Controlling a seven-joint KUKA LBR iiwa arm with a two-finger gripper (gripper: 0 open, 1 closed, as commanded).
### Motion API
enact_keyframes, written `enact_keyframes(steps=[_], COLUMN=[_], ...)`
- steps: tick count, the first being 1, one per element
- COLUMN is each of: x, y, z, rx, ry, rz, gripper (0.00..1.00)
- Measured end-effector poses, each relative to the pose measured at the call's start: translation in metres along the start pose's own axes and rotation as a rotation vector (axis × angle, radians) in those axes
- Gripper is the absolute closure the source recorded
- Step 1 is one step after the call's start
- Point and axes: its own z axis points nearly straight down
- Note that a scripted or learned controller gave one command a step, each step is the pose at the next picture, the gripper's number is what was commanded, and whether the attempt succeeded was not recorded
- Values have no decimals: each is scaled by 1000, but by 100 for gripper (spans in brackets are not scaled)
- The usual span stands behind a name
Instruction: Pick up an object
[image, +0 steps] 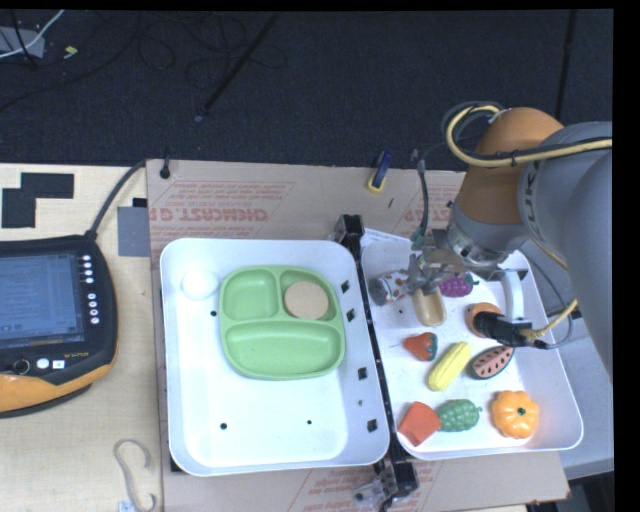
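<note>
The arm (570, 200) is bulky and rounded, its outer shell a smooth matt grey. Above the wrist sits a wide orange band (505, 165), domed and glossy. A yellow-and-black cable (462, 130) loops over the far side of that band. Below the band comes a grey ring, then the gripper (430, 275), a cluster of small dark and metallic parts with thin wires.

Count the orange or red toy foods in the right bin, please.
4: red strawberry, red block, orange pumpkin, orange piece behind the arm's cable. The claw may hide more.
</note>
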Motion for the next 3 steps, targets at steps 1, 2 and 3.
enact_keyframes(steps=[1, 2, 3], x=[-2, -3, 40], y=[-1, -1, -32], z=[-60, -75, -63], rx=[-2, 2, 8], ry=[-1, 0, 1], rz=[0, 0, -2], gripper=[100, 100, 100])
